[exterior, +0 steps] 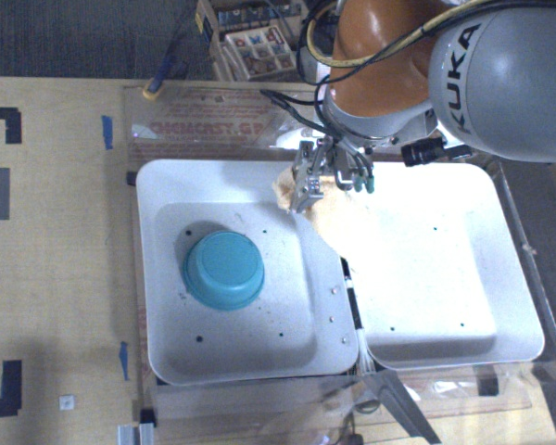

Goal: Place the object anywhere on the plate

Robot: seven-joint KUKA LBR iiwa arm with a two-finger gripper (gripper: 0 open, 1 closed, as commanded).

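We see our fingers (306,193) hanging over the far rim where the two bins meet; whether they are apart or together we cannot tell. A pale tan object (287,193) sits right at them, its grip unclear. The blue plate (224,269) lies well below-left, in the left bin (157,202)

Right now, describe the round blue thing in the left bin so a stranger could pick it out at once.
Start from the two shallow white bins side by side and take the left white bin. On its floor, toward the left of middle, sits a round turquoise-blue plastic dish, apparently upside down. It is the one solid blue item there; the pale, tan thing lies at the bin's far edge under the two-finger gripper.
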